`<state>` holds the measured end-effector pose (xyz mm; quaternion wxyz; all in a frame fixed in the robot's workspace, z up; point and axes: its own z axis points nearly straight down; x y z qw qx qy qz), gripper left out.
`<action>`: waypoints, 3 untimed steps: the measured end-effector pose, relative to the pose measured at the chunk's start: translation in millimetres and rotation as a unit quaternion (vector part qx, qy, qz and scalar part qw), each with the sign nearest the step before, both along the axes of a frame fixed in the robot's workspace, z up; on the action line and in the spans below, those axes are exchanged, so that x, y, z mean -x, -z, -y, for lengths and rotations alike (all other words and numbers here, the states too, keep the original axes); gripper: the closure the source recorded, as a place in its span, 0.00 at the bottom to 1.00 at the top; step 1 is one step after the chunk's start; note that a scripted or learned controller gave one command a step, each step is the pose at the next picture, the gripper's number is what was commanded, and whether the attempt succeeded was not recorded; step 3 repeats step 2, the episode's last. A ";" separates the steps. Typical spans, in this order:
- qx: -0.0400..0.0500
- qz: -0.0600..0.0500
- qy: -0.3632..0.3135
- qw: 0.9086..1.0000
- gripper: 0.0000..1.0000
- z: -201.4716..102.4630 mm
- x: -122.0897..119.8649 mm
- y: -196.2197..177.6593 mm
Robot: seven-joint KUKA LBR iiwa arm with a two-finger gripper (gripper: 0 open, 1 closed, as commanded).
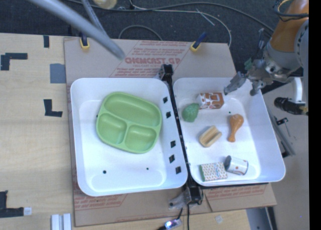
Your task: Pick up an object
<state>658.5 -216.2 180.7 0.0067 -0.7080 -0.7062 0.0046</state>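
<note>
**Grey arm poised over the right bin's far corner**

Grey metal jaws (242,84) hang above the upper right corner of the right bin (273,148); the two fingers (231,85) appear spread apart with nothing between them, though the slanted view leaves this slightly uncertain. Above them the arm (286,33) rises toward the frame's right edge, its orange band visible at the top.

Nearest the jaws, within the right bin, lies a small brown-and-white carton (210,100), with a green rounded object (190,112) just beside it to the left. Below these sit a tan bread roll (210,136) and an orange-brown drumstick (234,126), near each other but apart. Along the bin's near wall rest a green-and-white box (213,172) and a silver can (237,165), almost touching.

A black divider strip separates this bin from the left bin (85,174), which holds a light green compartment tray (129,122). Both bins stand on a cardboard sheet (150,59) laid over the wooden worktop (30,138).
</note>
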 end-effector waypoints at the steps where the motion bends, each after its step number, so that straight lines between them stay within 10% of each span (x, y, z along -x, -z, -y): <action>1: 0.002 0.007 -0.002 1.000 0.00 -0.7 -3.2 -10.7; 3: 0.002 0.006 -0.003 1.000 0.00 -5.9 -9.4 49.2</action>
